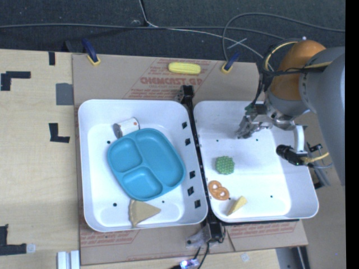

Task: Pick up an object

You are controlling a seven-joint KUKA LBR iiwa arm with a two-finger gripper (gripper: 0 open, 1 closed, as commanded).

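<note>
My gripper (245, 130) hangs over the back part of the right bin (291, 206), fingers pointing down toward the white floor, with no object visible between them. A green bumpy round piece (225, 165) lies in front of it, toward the bin's middle. Nearer the front edge sit an orange pretzel (218, 191) and a pale yellow wedge (236, 205). In the left bin (92, 122) a blue divided plate (146, 163) takes up the middle, a small white and red cup (127, 126) lies behind it, and a tan triangular piece (142, 211) rests at the front.
A yellow corn-like toy (184, 68) lies on the cardboard behind the bins. A black divider (193, 150) runs between the two bins. Cables arc over the dark backdrop and loop around the arm's orange wrist (294, 66) at the right.
</note>
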